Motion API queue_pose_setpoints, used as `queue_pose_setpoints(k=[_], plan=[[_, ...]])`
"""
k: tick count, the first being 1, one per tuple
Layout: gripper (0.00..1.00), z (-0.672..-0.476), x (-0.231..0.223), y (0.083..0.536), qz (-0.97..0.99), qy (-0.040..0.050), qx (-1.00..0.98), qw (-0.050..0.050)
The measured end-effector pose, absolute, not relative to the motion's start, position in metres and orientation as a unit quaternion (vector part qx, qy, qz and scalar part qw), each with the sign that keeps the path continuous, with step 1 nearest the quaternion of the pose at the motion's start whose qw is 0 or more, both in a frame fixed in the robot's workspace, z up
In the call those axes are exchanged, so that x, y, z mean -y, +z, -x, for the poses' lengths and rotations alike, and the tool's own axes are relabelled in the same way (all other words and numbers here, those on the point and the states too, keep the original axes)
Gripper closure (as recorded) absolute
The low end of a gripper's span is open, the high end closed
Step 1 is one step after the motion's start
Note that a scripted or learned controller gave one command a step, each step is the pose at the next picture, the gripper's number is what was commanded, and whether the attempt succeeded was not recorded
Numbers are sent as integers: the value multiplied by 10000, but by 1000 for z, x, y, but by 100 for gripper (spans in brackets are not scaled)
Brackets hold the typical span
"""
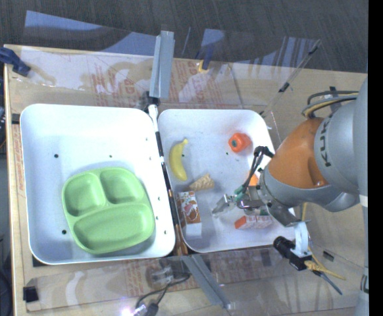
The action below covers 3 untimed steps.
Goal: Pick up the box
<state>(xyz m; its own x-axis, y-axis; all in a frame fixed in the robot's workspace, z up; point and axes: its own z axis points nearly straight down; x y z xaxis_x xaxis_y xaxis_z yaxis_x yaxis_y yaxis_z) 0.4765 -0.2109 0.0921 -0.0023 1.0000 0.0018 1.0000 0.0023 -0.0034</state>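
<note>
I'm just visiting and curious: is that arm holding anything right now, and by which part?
It cannot be told. The tool hangs over the right bin, between the brown box and a small carton, gripping neither visibly.

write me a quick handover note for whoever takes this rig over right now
Gripper: low in the right bin, near its front; whether it is open or shut cannot be told, and nothing shows as held.
Box: lying flat by the right bin's left wall, left of the gripper, apart from it.
Also in that bin: banana, orange item, small carton by the gripper.
Left bin: green divided plate.
Done: nothing visible. Left: grasp and lift the box.
</note>
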Motion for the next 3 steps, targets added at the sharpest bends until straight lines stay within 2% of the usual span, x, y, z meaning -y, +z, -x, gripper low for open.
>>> queue_pose_setpoints(k=[1, 2, 3], plan=[[100, -477, 211, 102, 7039, 12, 7103, 24], [100, -477, 210, 112, 7016, 18, 7126, 27], [0, -477, 210, 112, 7012, 21, 7130, 27]])
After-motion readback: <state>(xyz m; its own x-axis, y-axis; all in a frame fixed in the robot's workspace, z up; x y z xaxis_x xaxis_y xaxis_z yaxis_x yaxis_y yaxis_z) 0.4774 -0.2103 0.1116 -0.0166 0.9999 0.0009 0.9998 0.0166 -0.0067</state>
